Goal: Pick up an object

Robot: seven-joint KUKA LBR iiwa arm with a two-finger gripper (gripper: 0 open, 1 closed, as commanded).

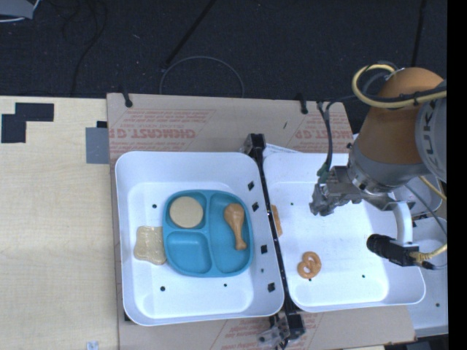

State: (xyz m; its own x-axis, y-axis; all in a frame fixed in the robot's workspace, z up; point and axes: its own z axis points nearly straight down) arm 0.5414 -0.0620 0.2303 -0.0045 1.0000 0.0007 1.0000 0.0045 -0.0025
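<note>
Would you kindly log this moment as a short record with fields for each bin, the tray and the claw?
left bin: blue tray, toast beside the tray's left edge
tray: round biscuit in the upper-left compartment, drumstick in the right compartment
right bin: pretzel near the front, small tan item against the divider
claw: over the right bin, above and right of the pretzel; nothing seen in it

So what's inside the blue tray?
The blue tray holds a round cracker in its upper left section and a drumstick in its right section. The lower left section looks bare. Whatever lies under the tray is covered.
</note>
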